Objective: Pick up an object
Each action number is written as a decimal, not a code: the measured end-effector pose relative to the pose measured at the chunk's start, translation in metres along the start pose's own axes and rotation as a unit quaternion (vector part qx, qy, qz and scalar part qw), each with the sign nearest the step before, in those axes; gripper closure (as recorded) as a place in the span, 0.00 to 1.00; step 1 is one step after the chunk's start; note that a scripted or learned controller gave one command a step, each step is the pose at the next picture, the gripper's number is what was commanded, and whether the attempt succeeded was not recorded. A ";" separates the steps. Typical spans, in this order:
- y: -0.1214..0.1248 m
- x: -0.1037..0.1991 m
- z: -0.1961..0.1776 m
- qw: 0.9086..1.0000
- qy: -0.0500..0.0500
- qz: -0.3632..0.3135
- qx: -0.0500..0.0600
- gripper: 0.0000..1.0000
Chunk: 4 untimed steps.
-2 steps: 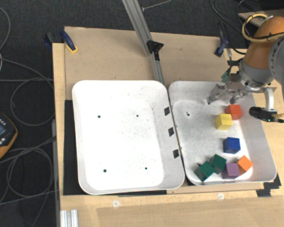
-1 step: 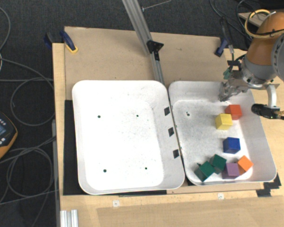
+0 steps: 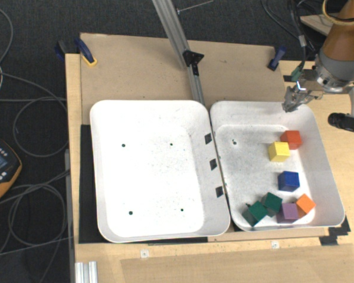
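Gripper (image 3: 292,101) hovers over far rim of right bin (image 3: 248,158), nothing in it; can't tell how far it's open.
Blocks sit in right bin: red block (image 3: 292,138) touching yellow block (image 3: 278,151), blue block (image 3: 288,180) nearer, then green blocks (image 3: 264,208), purple block (image 3: 289,211), orange block (image 3: 305,203) bunched at near wall. Left bin (image 3: 147,164) beside it. Gripper tips small, blurry; arm cut off right.

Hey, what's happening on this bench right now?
A robot arm's gripper hangs over the far rim of the right bin, with nothing in it. The small blocks lie untouched in that bin: a red-orange one touching a yellow one, a blue one, and a green, purple and orange cluster near the front.
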<state>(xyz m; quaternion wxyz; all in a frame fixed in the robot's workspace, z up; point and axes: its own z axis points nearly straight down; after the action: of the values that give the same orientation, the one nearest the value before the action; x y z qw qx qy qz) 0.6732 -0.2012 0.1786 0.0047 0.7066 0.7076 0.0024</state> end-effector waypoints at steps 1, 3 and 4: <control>0.002 0.000 -0.052 1.000 0.000 0.000 0.001 1.00; -0.024 0.114 -0.050 1.000 0.003 -0.002 0.006 1.00; -0.047 0.155 -0.054 1.000 0.003 -0.002 0.006 1.00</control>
<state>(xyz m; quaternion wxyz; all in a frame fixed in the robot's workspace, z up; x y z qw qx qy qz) 0.6255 -0.0458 0.2320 -0.0017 0.7053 0.7089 0.0002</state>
